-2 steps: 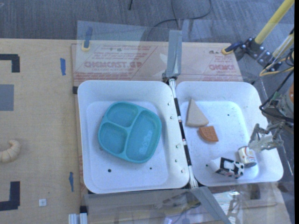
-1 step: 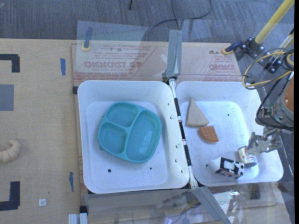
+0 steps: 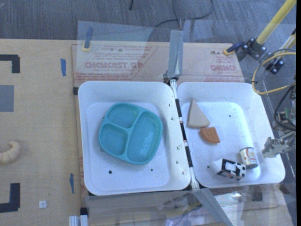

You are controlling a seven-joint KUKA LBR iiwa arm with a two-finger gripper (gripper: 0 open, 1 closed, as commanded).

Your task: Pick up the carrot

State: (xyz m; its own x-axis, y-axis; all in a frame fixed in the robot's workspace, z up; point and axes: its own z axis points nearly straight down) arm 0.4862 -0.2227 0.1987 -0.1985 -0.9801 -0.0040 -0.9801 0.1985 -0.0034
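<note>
Cow toy [image 3: 230,169] beside can [image 3: 248,156] in right bin [image 3: 263,102]; claw [image 3: 276,147] at its rim, grip state unclear.

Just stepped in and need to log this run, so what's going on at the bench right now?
Nothing is being handled at the moment. The left bin holds a teal divided plate. The right bin holds a tan wedge, an orange waffle-patterned piece, a small can and a black-and-white toy.

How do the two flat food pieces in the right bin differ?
The tan wedge-shaped piece is larger, pale and smooth; the orange waffle-patterned piece is smaller, darker and gridded. The wedge lies nearer the bin's far side, the orange piece just below it. Both lie flat near the divider.
</note>
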